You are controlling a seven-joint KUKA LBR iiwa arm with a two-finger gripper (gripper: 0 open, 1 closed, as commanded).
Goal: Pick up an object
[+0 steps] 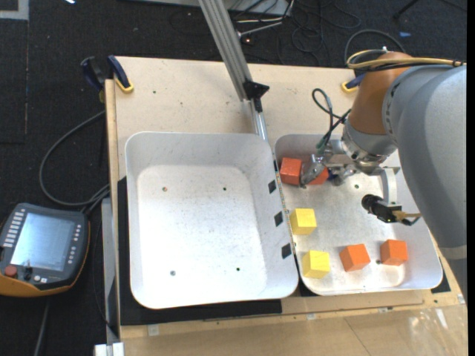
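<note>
Now claw (315, 173) sits low in right bin (427, 269) touching orange block (290, 171) near its left wall, grip state unclear; approach step, next needs a confirmed close then lift.

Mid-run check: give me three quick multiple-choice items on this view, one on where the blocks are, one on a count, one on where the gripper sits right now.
1. Which bin holds the blocks?
A. The left bin
B. The right bin
C. Both bins

2. How many yellow blocks are there?
A. One
B. Two
C. Four

3. Where is the gripper?
A. Low at the far end of the right bin, beside an orange block
B. High over the left bin
C. Over the pendant beside the bench

Answers:
1. B: every block lies in the right bin, none in the left bin.
2. B: one yellow block mid-bin and another yellow block near the front.
3. A: the gripper sits next to the orange block at the bin's far end.
</note>
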